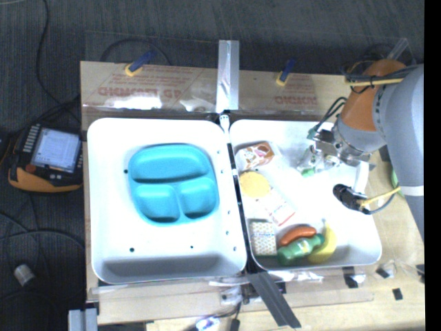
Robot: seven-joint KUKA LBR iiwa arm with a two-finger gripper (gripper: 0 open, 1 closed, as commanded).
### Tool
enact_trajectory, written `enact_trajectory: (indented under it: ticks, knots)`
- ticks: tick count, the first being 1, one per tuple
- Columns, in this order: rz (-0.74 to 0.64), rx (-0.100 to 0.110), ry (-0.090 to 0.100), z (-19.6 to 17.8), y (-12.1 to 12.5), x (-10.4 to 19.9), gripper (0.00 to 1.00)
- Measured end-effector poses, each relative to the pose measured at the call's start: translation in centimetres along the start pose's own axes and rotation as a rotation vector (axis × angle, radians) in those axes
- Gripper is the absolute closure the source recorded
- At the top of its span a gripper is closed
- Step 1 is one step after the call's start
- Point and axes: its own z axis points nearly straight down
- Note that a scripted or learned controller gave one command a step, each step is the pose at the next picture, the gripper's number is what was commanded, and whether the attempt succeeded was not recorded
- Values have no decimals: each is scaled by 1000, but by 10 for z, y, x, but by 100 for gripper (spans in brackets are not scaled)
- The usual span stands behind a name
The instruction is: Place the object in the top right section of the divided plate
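The blue divided plate [172,183] sits in the left bin [110,254], at the middle left of the frame. It has one long part at the top and two small parts at the bottom. The task wants a thing put in its top right part. The arm [406,129] comes in from the right side of the frame, and its gripper [313,158] hangs over the upper part of the right bin [368,247]. A small green bit shows right under the gripper, but it is too tiny to tell what it is or if the gripper has it, so I cannot tell if the gripper is clenched or let go. The other things lie lower and to the left of the gripper, in the same bin: a snack packet [253,155] with a picture on it near the wall between the bins, a round yellow thing [253,184] just below it, a small white pack with red marks [278,211], and in the lower part a red toy pepper [298,234], a green toy [295,250] and a yellow banana [325,245] all bunched up and touching. From the gripper, the plate lies far to the left, across the wall between the bins, so I think the coming move must carry a thing that way. There are red letters on the brown board [138,88] at the top of the frame, but they are too faint to read.
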Motion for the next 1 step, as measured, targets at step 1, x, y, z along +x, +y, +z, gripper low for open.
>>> enact_trajectory:
  ticks: [1]
  knots:
    - [-1, 7, -4, -6, -1, 0, 100]
